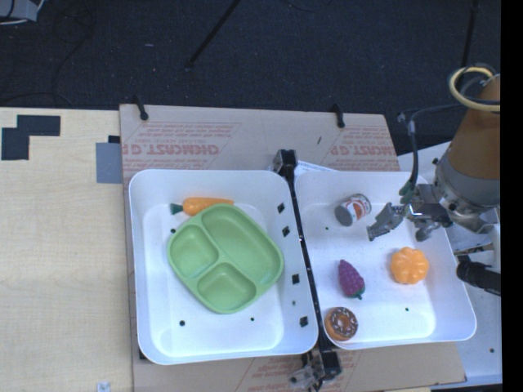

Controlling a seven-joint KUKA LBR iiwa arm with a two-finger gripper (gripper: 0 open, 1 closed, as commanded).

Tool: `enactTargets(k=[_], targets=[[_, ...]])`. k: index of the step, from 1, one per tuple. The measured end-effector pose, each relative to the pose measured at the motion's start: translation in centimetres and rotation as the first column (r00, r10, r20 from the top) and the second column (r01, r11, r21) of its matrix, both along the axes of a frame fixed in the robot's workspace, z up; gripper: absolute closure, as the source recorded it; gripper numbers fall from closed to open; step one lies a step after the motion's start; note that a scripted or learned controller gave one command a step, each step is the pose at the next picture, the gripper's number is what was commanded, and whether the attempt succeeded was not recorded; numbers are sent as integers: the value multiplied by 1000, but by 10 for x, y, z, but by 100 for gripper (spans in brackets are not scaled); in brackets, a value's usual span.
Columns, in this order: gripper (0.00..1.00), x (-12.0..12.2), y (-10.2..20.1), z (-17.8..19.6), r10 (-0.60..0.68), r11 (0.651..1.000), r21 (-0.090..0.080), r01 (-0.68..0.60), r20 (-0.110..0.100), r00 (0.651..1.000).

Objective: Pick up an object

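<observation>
- Your tool (402, 221) hangs open and holds nothing, above the right bin (458, 321)
- Orange pumpkin (409, 265) at its 6 o'clock and can (352, 210) at 9 lie unobstructed, likely targets

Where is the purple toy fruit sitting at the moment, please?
The purple toy fruit lies in the right bin, near its middle, left of the orange pumpkin and just above the doughnut at the bin's front edge.

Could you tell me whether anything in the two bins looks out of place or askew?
The can in the right bin lies tipped on its side, and the donut sits up on that bin's near-left rim rather than flat inside.
</observation>
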State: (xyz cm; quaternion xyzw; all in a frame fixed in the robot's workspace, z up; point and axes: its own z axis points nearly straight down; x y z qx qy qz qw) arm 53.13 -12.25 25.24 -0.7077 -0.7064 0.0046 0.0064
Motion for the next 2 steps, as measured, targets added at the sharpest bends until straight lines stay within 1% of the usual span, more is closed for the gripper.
enactTargets(k=[1, 2], targets=[[0, 2, 0, 7, 2, 1000, -1, -2, 12, 1000], [0, -3, -8, -43, 2, 1000, -1, -2, 7, 1000]])
